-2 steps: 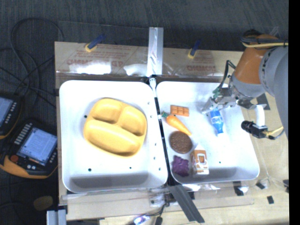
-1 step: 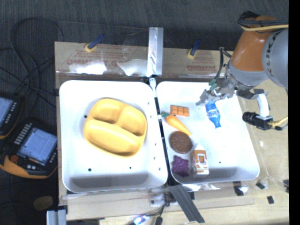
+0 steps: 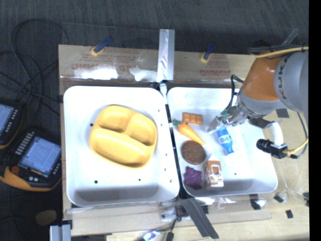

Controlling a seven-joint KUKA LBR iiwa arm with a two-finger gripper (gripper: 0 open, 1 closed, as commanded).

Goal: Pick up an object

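Leftmost, a yellow sectioned plate [image 3: 123, 135] is seen lying in the left bin [image 3: 80, 185], well apart from the arm. Across the divider, the right bin [image 3: 261, 177] is seen to hold the candidate objects: an orange cracker [image 3: 192, 118] near the far wall, a carrot [image 3: 190, 132] just below it, a brown round disc [image 3: 193, 151], a purple cluster [image 3: 192, 177] and a small orange-and-white carton [image 3: 214, 173] toward the near wall. Further right, a blue-and-white packet [image 3: 225, 140] is seen lying flat on the bin floor, by itself.

The gripper [image 3: 224, 120] is shown lowered into the right bin, directly above the upper end of the blue-and-white packet and apparently touching or nearly touching it. Whether the gripper is parted or closed cannot be told from this angle, and no object is visibly held between its tips.

The step in hand is judged to be the descent onto, or the grasp attempt at, the packet. A firm closure across the packet's narrow width is called for next, followed by a straight lift. A slip is considered likely, since the packet is flat and probably smooth.
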